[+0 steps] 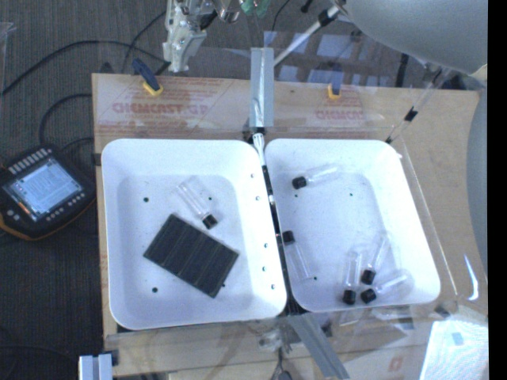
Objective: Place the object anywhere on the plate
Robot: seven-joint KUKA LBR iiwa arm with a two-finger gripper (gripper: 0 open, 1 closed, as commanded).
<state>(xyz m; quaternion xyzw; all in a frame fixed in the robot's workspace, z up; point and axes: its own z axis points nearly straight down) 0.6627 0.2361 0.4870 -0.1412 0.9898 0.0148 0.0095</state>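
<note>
Robotics lab, teach pendant (41, 192), 2 white bins (127, 153), cables, plywood bench (214, 109)

Clear glossy vial (196, 199), black cap; matt dark ribbed plate (191, 256); smooth white plastic bins (119, 212).

The KUKA arm (420, 10), its rounded grey casing filling the upper right corner of the frame, reaches in from the right edge and is raised high above the bench. A lighter part of its body runs down the right margin. At upper left its gripper (184, 34) hangs pointing downward, its finger position too small to make out
</note>
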